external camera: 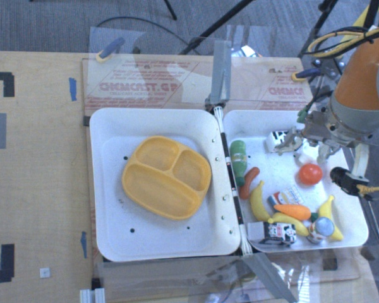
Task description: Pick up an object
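The tool (pixel 307 139) hung low over the far side of the right bin (pixel 360 238), its opening impossible to judge, just beside the red ball (pixel 310 173), while the yellow divided plate (pixel 167 177) lay alone in the left bin (pixel 107 232).

Plate (pixel 166 177) in left bin (pixel 107 232)

A yellow divided plate (pixel 167 177) lies alone in the left white bin (pixel 107 232) on the wooden bench (pixel 38 188).
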You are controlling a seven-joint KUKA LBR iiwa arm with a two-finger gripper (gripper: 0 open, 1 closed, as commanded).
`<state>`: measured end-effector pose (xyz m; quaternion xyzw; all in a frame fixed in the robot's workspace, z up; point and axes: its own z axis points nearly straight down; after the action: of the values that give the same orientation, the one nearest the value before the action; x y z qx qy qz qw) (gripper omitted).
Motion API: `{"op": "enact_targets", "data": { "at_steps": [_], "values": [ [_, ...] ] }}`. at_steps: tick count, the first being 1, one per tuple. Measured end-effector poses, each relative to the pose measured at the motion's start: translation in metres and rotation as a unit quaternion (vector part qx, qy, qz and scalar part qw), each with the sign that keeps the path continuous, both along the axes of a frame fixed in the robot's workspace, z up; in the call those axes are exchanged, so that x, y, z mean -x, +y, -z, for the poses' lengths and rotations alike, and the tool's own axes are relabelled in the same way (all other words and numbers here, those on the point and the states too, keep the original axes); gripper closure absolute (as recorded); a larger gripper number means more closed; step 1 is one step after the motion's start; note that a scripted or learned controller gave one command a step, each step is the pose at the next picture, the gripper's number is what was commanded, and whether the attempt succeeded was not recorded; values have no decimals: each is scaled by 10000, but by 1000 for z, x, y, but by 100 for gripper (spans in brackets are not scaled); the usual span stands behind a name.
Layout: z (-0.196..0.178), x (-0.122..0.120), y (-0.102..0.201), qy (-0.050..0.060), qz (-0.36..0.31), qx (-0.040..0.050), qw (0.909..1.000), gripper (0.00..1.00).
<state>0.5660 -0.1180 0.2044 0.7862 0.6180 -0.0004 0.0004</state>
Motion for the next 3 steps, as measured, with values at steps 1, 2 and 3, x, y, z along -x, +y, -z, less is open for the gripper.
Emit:
{"op": "enact_targets", "data": {
  "at_steps": [1,2,3],
  "values": [
    [-25,-14,-18,-7,1011,3,9949,0],
    [119,-6,-33,-11,783,-5,9969,0],
    [118,85,-52,-8,883,-3,9961,0]
  ]
}}
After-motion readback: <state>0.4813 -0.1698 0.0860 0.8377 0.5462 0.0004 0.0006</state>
